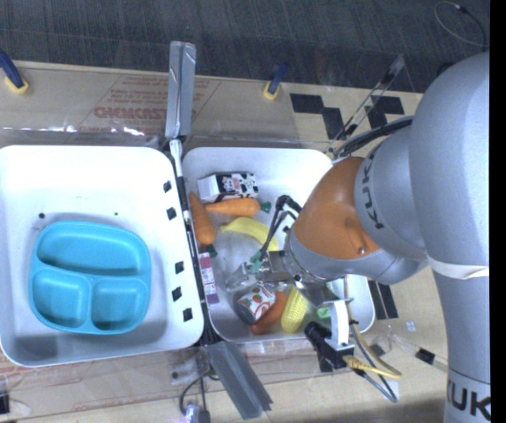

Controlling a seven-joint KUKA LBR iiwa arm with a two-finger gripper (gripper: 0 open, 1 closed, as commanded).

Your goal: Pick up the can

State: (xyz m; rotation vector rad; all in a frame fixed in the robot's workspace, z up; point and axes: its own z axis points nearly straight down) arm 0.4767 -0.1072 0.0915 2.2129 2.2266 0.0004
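can (258, 303) lying tilted in the lower part of the right bin (202, 315), red and white label up, touching a corn cob (293, 309) on its right and crumpled clear wrap (234, 258) above. jaws (275, 270) just above and right of the can, down among the clutter near the wrap and a yellow banana (247, 229); cannot tell whether released or clenched, hidden under the wrist. arm (412, 201) reaching in from the right, grey body bent low over the right bin, orange band (337, 218) above the wrist. carrot (232, 208) and small carton (229, 185) at the bin's far end. blue divided tray (90, 276) in the left bin (6, 174) on the desk (77, 95).
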